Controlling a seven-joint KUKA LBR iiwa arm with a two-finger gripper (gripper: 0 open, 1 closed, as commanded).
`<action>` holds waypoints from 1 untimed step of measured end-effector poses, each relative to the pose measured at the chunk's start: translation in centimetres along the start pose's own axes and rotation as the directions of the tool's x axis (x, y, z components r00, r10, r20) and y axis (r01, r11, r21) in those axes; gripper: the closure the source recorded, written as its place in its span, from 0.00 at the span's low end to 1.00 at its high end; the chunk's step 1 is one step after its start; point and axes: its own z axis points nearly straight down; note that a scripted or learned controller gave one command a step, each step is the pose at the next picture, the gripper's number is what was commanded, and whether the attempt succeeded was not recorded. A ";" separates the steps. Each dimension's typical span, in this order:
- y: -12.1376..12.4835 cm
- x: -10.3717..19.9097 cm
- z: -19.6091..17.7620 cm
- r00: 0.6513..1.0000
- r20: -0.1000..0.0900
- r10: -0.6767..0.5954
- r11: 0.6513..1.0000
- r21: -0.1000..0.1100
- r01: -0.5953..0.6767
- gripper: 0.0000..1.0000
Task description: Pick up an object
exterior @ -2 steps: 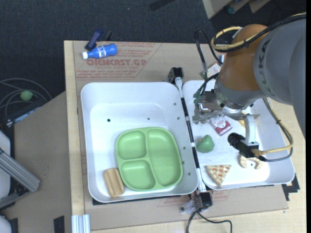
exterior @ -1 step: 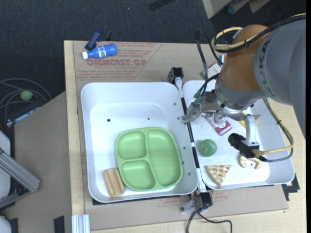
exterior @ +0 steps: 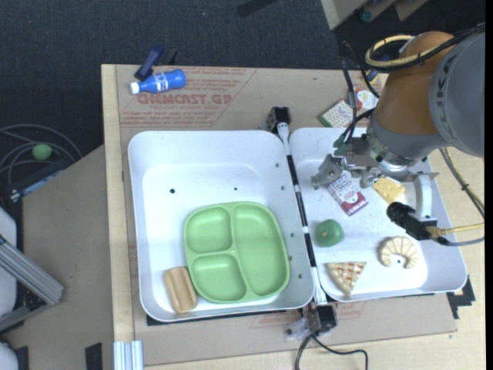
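While the claw (exterior: 337,169) hangs over the right bin (exterior: 439,280), whether it grips anything cannot be told. Nearest the camera: one pizza slice (exterior: 346,274), one croissant (exterior: 400,252), one green apple (exterior: 330,233). One red-and-white packet (exterior: 348,193) lies just beneath the claw, print unreadable. Left: one green tray (exterior: 235,250), one bread slice (exterior: 180,287). Beyond, cardboard (exterior: 192,95) reads "GEMCAST".

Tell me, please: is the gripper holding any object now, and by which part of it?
It cannot be told. The gripper sits low over the red-and-white packet in the right bin, but no hold is visible.
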 end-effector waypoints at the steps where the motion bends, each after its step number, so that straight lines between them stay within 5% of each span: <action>1: 2.6 -6.0 8.6 1.000 -0.001 0.000 1.000 0.005 0.000 0.00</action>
